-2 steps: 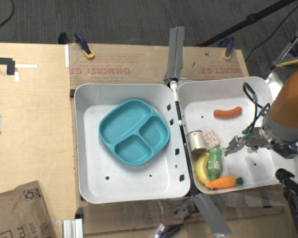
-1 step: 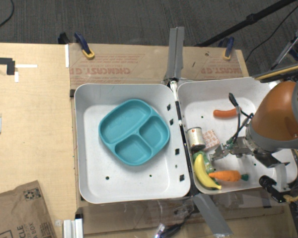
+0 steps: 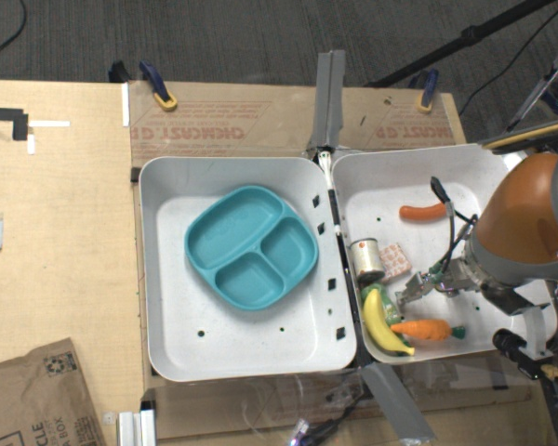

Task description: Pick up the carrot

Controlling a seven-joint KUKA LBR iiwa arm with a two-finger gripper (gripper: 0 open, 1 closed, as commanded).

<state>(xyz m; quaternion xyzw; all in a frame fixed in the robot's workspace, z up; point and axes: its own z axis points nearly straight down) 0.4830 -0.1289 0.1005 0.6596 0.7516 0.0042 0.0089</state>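
Note:
The carrot [image 3: 422,329] is orange with a green stub at its right end. It lies flat near the front edge of the right bin [image 3: 391,179], just right of a banana [image 3: 380,321]. My gripper [image 3: 412,292] hovers just above and behind the carrot, reaching in from the right under the arm's orange band [image 3: 530,214]. Nothing is seen held in it.
A metal can [image 3: 365,256] and a small patterned packet [image 3: 394,260] lie left of the gripper. An orange-red sausage [image 3: 423,213] rests further back. The left bin [image 3: 163,277] holds a teal divided plate [image 3: 251,246]. Clamps and cardboard sit behind the bins.

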